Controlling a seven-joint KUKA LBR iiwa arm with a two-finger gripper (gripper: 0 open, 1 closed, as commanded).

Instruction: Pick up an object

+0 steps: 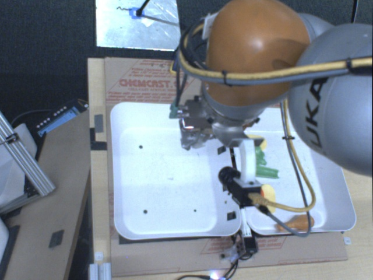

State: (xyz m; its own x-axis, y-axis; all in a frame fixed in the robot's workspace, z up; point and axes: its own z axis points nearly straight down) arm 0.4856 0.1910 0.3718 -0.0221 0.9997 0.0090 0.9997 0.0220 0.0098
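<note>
- Green catches my eye first: a small green object [267,171] lies in the right bin [344,214], close to the side where the two bins meet. A yellow object [267,190] sits just beside it on the near side, and an orange object [294,221] lies down by the near rim.
- My claw [194,134] hangs under my wrist [256,45], above the right-hand part of the left bin [134,156]. The wrist's bulk covers it, so I cannot tell how far it is open or whether it has hold of anything.
- Biggest risk, as I judge it: a straight drop from here meets bare white bin floor and I close on nothing, because every candidate lies across the divide.
- Crossing over too low could knock the raised rims where the bins meet and jolt both bins.
- Green and yellow lie so close that a grab could nip both. It could also shove one aside and leave me with neither.
- Both sit near the bin's side, so there is little room to get around them there.
- Looks: the green object seems to be short stubby sticks lying side by side at a slant, partly hidden by my arm.
- The yellow one is small and rounded, which I think may roll away.
- The orange one is long, slim and tapering, and lies along the near rim.
</note>
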